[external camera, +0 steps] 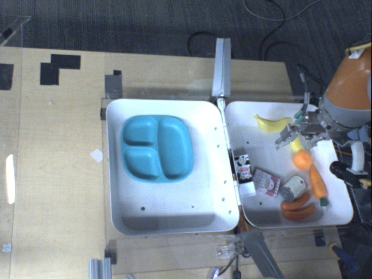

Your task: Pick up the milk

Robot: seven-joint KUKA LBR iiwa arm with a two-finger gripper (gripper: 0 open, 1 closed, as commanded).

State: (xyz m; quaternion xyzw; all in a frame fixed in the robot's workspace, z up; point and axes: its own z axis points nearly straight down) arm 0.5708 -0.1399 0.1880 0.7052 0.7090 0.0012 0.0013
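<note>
At the front of the right bin (343,214) lie two hot dog sausages (298,208), one on top of the other. Just behind them sits a small silver can (293,186) on its side, w/ a carrot (317,183) to its right, green end toward the front. Left of the can is a little pink and grey packet (266,182).

The milk (242,168) is a small black-and-white carton (cow spots on it). It lies at the left wall of the right bin, right next to the strip where the two bins meet. Nothing is touching it.

A bit farther back is an orange (301,160), just behind the carrot's top end. Behind that is the gripper (293,133), up over the back right part of the bin, well apart from the milk. Its fingers look spread apart w/ nothing between them, tho it's hard to be sure. A yellow banana (272,122) lies near the back, just left of the gripper. The arm (349,92) is orange and grey and comes in from the right.

The left bin (174,214) holds a blue tray (157,147) w/ three parts.
</note>
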